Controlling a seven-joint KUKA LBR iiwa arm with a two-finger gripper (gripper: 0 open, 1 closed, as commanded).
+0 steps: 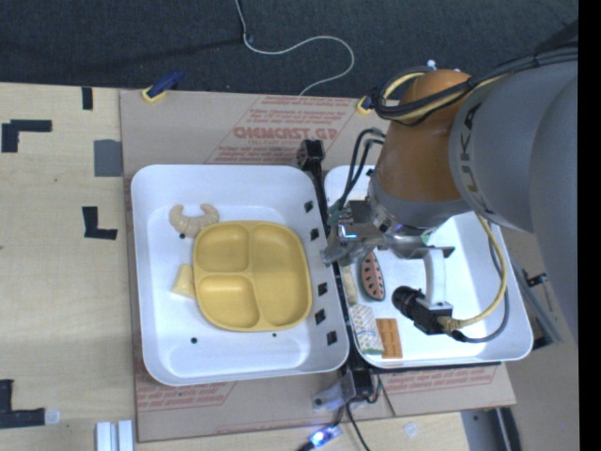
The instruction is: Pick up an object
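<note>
Arm parked low over the right bin (pixel 507 346)
Can't tell the end effector (pixel 362 242) state; I'd center on the watermelon slice (pixel 373 277) before closing

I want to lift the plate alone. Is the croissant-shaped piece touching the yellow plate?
Cannot tell. In the camera view the croissant-shaped piece sits right at the yellow plate's upper-left rim, with no plain gap or contact.
</note>
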